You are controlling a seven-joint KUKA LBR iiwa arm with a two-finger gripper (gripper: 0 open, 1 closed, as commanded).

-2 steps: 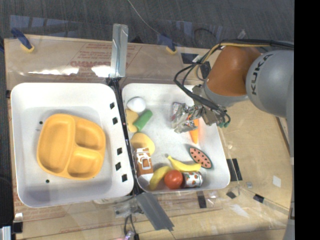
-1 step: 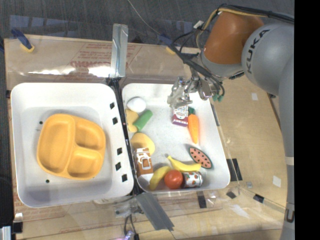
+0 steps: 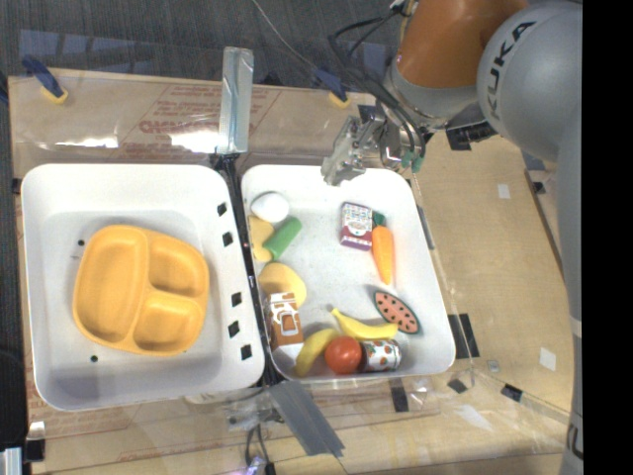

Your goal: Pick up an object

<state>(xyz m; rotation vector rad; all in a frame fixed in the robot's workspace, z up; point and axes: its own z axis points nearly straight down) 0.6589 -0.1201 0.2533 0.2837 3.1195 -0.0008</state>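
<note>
Even overhead light fills the scene; the white bins (image 3: 129, 191) glow bright, with soft shadows along their inner walls. Glare streaks the clear plastic sheet (image 3: 148, 117) on the desk (image 3: 495, 265). Focus is slightly soft throughout.

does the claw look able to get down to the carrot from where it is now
Probably yes. The claw hangs over the right bin's far rim, and the carrot lies flat with nothing on top of it. A small carton sits close beside it, leaving little room on that side.
</note>
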